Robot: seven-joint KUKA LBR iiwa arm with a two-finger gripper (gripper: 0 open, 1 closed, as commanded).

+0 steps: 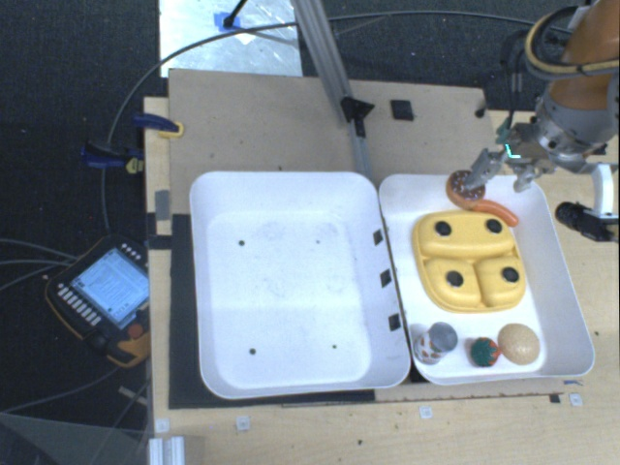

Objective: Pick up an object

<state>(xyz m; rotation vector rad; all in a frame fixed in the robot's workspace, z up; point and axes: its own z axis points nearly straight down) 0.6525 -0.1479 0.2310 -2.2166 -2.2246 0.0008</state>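
Two white bins on worktop [291, 114], side by side. Left bin [208, 211]: bare white floor, a few small dark dots. Right bin [572, 342]: six things counted. One yellow tray [470, 260], three-lobed, four dark spots on top, mid-bin. One orange sausage-like piece [496, 211] touching tray's far edge. One brown-orange ring [465, 190] at far left corner of right bin, just beside the sausage piece. Along near wall, a row of three: one grey-and-white small item [434, 341], one green-red ball [483, 352], one tan egg-shaped thing [519, 343], each near the next.

One arm [581, 56], grey with orange band, in from the right. Hand [481, 174] low over far edge of right bin, tip at the ring, apparently touching. Clenched or released: cannot tell, fingers too small and blurred. No grasp confirmed.

Off the worktop, left: one pendant [102, 294] with lit screen, on dark floor.
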